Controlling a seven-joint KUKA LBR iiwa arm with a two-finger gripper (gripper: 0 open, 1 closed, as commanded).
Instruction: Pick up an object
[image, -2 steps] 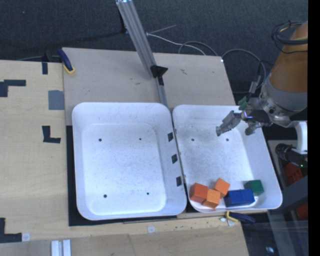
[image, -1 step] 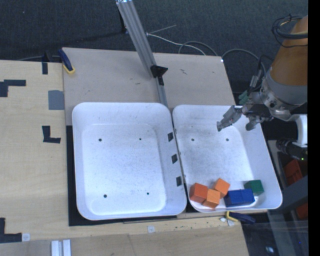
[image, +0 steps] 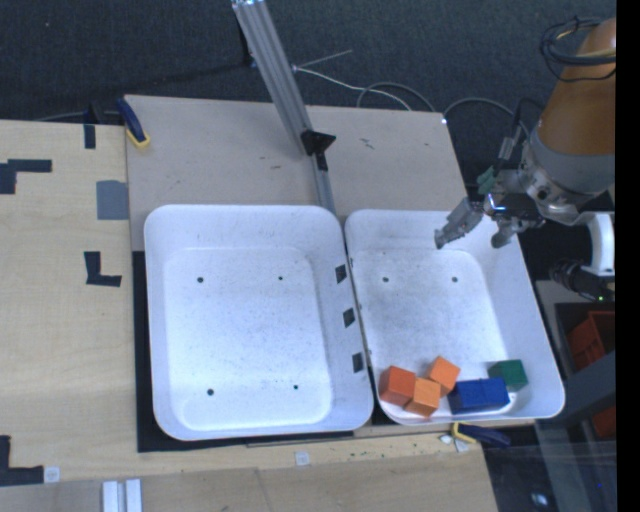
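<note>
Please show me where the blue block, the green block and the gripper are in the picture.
blue block (image: 479, 396): camera view, middle of its top face.
green block (image: 511, 373): camera view, its top face.
gripper (image: 473, 229): camera view, midway between its fingertips.

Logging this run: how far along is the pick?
Nothing looks picked yet. The three orange blocks, blue rectangular block and green block all lie at the near end of the right white bin. The tool hangs open over that bin's far end, holding nothing. Reaching, grasping and lifting remain.

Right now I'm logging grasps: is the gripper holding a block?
No: the gripper hangs open over the right bin's far edge, with the blocks lying at its near edge.
</note>
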